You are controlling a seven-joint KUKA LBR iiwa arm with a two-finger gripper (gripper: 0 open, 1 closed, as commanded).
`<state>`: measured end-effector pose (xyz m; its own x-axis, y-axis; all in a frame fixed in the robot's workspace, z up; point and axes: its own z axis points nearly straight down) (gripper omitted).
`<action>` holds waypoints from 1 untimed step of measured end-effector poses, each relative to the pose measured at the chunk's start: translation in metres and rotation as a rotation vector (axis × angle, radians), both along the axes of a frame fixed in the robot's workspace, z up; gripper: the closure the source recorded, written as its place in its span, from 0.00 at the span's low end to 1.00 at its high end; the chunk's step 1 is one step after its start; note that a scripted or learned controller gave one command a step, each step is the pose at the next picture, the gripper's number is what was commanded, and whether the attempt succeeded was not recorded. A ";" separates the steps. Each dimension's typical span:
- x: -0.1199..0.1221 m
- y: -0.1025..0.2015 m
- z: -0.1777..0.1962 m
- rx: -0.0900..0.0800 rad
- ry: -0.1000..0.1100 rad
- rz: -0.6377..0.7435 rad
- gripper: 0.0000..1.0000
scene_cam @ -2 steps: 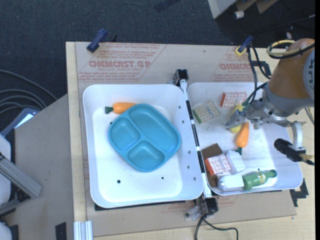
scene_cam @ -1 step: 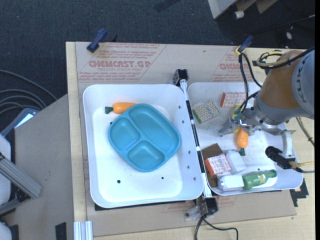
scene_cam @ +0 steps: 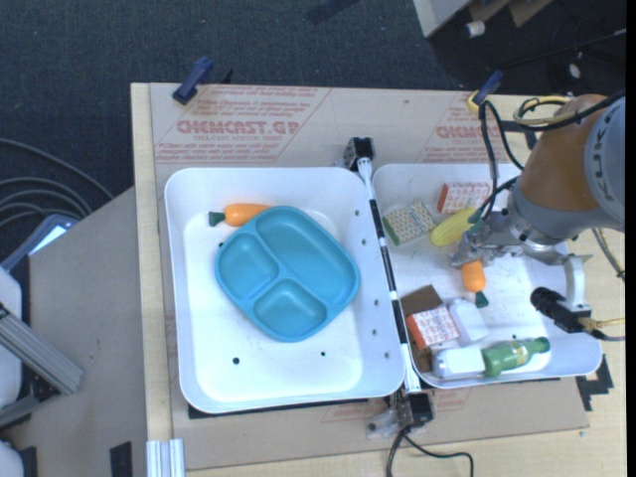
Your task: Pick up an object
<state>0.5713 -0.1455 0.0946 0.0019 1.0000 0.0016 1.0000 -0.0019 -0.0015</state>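
Camera view: the arm (scene_cam: 571,172) is reaching into the right bin (scene_cam: 581,361) from the right.
Its gripper (scene_cam: 475,254) is hovering over a small orange carrot (scene_cam: 475,278), perhaps touching it; I cannot tell how its jaws are standing. A yellow banana (scene_cam: 452,229) is lying just beside, while a blue tray (scene_cam: 286,272) is sitting in the left bin (scene_cam: 199,366).

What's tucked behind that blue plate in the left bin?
An orange toy carrot with a green tip pokes out at the far edge of the blue divided plate. Anything beneath the plate itself is covered and cannot be seen.
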 end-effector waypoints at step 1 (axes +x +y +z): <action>0.034 0.115 0.091 0.000 -0.003 0.004 1.00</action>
